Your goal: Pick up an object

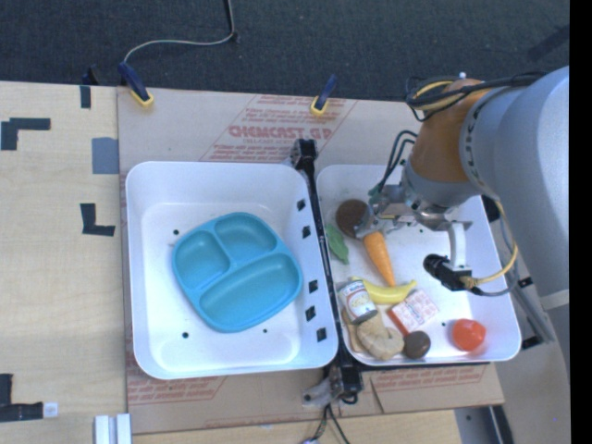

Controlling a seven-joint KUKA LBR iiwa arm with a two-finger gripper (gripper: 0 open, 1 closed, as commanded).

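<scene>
My gripper (pixel 378 216) hangs low over the upper left part of the right bin (pixel 499 289). It sits just above the top end of an orange carrot (pixel 378 258) and right beside a brown round object (pixel 351 216). Nothing can be seen held in it. A green leaf-shaped piece (pixel 336 245) lies left of the carrot. Lower in the bin lie a yellow banana (pixel 389 292), a small labelled can (pixel 355 301), a red-and-white box (pixel 413 311), a tan lumpy item (pixel 377 339), a dark plum-like ball (pixel 417 344) and a red tomato (pixel 469 334).
The left bin (pixel 148 248) holds a blue divided plate (pixel 237 269). A black divider with clips (pixel 314 248) runs between the bins. The arm's grey body and orange band (pixel 444 141) cover the right bin's upper right, with a black cable plug (pixel 444 269) hanging below.
</scene>
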